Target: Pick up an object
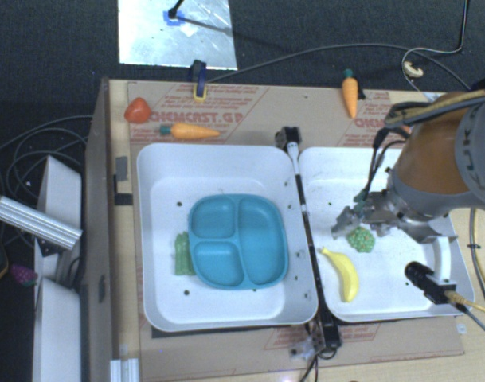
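In the right bin (338, 169) a green broccoli piece (361, 239) lies near the middle, with a yellow banana (343, 273) just below and left of it. My gripper (355, 217) hangs right over the broccoli's upper edge, its grey fingers pointing down and left. The arm's orange band (433, 153) rises behind it to the right. The left bin (162, 181) holds a blue divided plate (238, 239) and a green piece (182, 253) against the plate's left side.
On the cardboard behind the bins lie an orange carrot (190, 131), a red-orange piece (137, 111) and a second carrot (350, 94). A black clamp (288, 138) sits at the divider's far end. Cables run over the bench's right side.
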Motion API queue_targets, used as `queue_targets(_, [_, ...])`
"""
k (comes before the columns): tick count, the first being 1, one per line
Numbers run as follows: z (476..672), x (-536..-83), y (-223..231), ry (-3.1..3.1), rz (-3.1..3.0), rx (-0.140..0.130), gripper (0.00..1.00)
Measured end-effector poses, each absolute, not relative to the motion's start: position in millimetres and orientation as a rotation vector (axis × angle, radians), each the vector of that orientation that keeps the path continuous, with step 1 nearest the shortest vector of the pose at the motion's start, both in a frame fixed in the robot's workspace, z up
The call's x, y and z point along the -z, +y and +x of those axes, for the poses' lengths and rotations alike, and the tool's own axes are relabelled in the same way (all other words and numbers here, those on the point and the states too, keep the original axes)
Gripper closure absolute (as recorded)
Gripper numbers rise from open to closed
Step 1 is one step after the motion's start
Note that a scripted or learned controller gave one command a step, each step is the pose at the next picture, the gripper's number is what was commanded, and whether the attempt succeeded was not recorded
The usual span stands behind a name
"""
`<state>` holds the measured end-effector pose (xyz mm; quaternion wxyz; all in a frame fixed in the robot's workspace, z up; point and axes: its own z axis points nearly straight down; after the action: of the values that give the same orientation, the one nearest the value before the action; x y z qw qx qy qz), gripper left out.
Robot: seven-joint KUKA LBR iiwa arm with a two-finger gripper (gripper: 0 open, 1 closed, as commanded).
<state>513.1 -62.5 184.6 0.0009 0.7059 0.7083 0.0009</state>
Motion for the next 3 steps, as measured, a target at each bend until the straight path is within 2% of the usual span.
queue_targets(1, [519.4, -90, -96, 2.223, 2.222, 0.003, 0.0])
queue_targets(2, [580.4, -85, -115, 2.224, 2.215, -0.002, 0.0])
queue_targets(3, [545.8, -84, -104, 2.223, 2.22, 0.0, 0.0])
